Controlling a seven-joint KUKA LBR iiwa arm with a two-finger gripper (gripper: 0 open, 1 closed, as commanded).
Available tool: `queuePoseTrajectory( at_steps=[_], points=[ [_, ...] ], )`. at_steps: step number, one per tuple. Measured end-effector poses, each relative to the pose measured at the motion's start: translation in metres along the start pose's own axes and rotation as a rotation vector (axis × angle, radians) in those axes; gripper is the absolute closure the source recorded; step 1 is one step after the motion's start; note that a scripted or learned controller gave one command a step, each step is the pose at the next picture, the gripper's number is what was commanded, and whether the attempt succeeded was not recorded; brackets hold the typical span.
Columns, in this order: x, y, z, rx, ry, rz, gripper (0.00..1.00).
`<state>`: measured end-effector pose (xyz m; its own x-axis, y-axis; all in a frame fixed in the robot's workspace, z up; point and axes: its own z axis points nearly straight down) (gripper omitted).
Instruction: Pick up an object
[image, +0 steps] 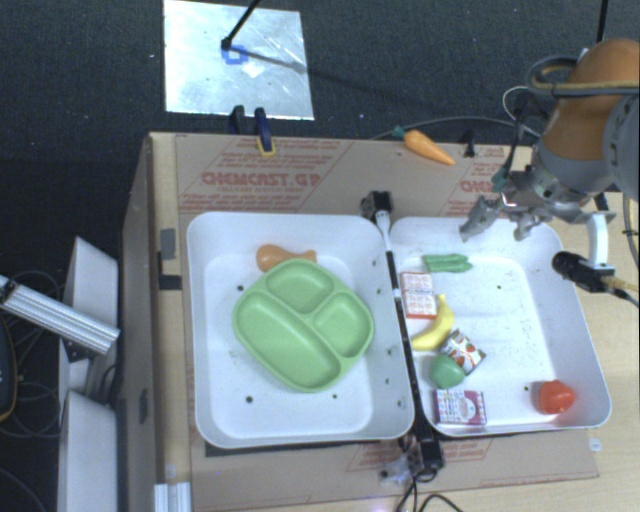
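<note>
— At two o'clock over the right bin (580, 330), I see my hand (497, 222), fingers spread, gripping nothing.
— Objects?
— Green pod (446, 263) at seven o'clock from it, near; banana (436, 326) lower.

We see the arm (590, 90) cut off by the top and right edges. The green divided plate (303, 323) covers most of an orange item (283, 257) behind it, so we cannot name it. The print on the small cartons (460, 407) is too small for us to read.
</note>
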<state>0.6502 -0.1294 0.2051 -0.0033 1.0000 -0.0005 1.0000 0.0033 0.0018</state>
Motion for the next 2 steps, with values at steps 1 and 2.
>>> queuePoseTrajectory(
  at_steps=[1, 2],
  points=[
    [0.021, 0.018, 0.104, 0.003, 0.001, -0.001, 0.0],
    [0.004, 0.018, 0.121, 0.001, 0.0, 0.002, 0.0]
  ],
)
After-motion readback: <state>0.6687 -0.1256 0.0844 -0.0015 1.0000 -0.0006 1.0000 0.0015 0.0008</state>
